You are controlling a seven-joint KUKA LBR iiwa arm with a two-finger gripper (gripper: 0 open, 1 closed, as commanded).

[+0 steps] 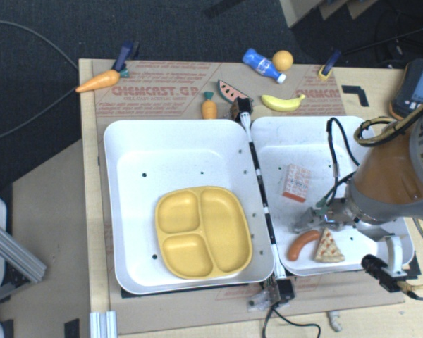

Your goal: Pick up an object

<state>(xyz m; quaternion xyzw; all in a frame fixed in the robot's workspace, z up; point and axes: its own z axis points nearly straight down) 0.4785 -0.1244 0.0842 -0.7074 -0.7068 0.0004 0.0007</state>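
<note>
step: descent to grasp | tool (323, 219) low in right bin (303, 136), just above sausage (302, 244) and pizza slice (328, 247) | fingers: could not tell if apart or together | advice: center over sausage, avoid touching pizza slice just beside it

A robotics lab is indicated: two white bins (127, 189) are fixed to a tabletop (155, 90), cables (335, 153) are strung about, and toy food (282, 102) is scattered.
</note>
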